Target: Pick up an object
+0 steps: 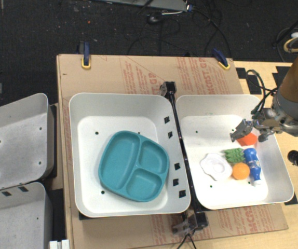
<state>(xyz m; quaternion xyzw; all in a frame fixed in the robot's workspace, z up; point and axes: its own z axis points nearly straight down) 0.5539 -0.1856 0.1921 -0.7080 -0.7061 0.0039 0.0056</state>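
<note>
My gripper (253, 133) hangs over the right bin (201, 191), near its far right side, with its fingers spread apart. A small red-orange object (249, 139) lies just below and between the fingertips; whether they touch it I cannot tell. In front of it sit a green leafy toy (234, 154), a blue bottle-like object (252, 162), an orange ball (240, 171) and a white flat object (215, 166), all close together on the bin floor.
The left bin (86, 118) holds a teal divided plate (134, 165). A black divider (176, 134) runs between the bins. The right bin's left half is bare floor. White trays (14, 139) lie off the bench at the left.
</note>
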